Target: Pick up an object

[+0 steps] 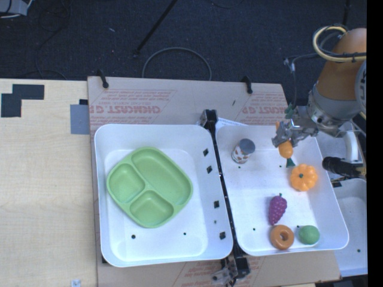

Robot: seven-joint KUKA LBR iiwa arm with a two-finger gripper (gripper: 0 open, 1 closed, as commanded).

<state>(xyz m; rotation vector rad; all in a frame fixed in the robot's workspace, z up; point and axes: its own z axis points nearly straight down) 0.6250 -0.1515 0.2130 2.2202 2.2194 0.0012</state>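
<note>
The gripper (288, 137) hung over the far right corner of the right bin (257, 235), and a small orange carrot (286, 150) sat between its fingers, clenched near the top. The hold looked thin, so my guess was the carrot could slip and drop onto the pumpkin (303, 177) just nearer.

Counted in that bin: one pumpkin, one can (242, 150), one bunch of grapes (276, 208), one doughnut (281, 237), one green fruit (309, 234). The left bin (114, 244) held one green plate (149, 186).

Small orange carrot-like toy (286, 150) with green tip, hanging upright between tool (287, 137) fingers, above right bin's far edge
</note>
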